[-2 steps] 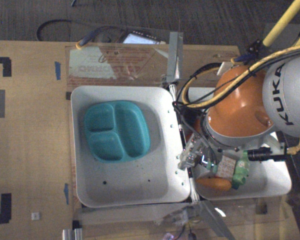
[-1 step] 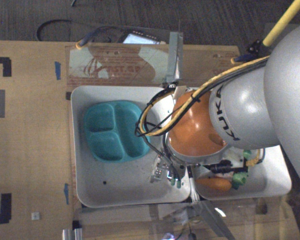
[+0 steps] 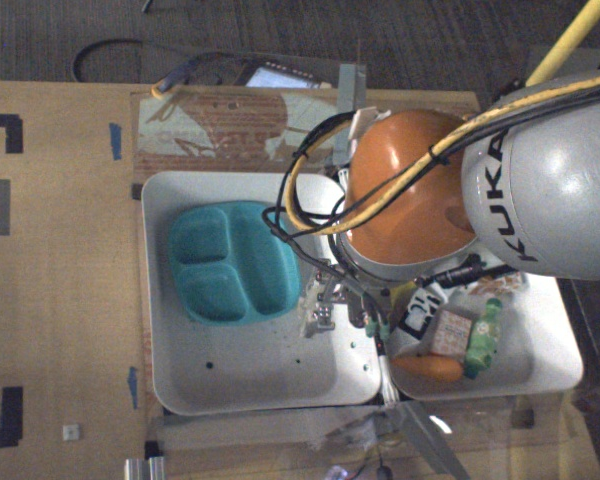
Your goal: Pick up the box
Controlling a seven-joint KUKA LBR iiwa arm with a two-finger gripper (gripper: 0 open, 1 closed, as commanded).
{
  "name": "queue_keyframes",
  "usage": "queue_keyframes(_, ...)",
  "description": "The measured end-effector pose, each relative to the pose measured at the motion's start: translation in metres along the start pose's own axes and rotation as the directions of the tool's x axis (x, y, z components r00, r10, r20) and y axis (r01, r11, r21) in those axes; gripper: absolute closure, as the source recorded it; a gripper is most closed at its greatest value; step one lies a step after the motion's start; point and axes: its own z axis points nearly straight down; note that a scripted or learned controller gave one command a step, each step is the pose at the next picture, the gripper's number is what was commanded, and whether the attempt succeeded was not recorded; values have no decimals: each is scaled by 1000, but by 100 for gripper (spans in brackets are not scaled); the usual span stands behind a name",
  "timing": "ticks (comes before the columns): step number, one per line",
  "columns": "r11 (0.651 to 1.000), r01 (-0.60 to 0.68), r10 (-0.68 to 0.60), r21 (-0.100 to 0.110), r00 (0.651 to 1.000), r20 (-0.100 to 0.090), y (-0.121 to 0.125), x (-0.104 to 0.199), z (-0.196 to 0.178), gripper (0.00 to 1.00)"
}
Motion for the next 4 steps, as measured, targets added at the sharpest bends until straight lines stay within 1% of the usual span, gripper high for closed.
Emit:
queue_keyframes(1, 996, 84, -84, 0, 996, -1, 39, -13, -82, 100)
queue_keyframes(2, 996, 84, -84, -2, 996, 6, 40, -15, -93, 100)
queue_keyframes(3, 991, 133, -133, 0, 991, -4, 75, 10, 44, 100)
queue_keyframes(4, 984, -180, 180, -5, 984, 2, 96, 5, 130, 100)
